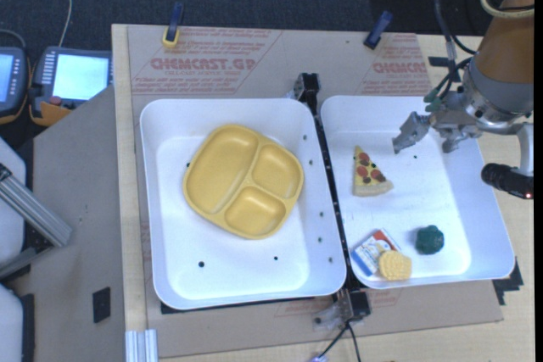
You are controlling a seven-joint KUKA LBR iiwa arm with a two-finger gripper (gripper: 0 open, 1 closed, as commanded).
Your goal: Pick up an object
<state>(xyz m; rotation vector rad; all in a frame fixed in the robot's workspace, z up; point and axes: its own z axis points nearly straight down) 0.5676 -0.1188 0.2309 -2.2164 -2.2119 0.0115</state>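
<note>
Left bin (161,208): yellow divided plate (243,180); right bin (475,258): pizza slice (368,174), round cracker (394,266) touching a small packet (371,248), green object (429,239); gripper (431,133) spread open above the right bin, holding nothing.

Bins (161,182) smooth white plastic, slightly glossy. Yellow divided plate (243,181) matt plastic. Desk (254,55) looks like printed brown cardboard, matt; tool (433,136) dull grey metal.

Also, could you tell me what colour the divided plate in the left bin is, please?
The divided plate is yellow, seen clearly in the camera view.
</note>
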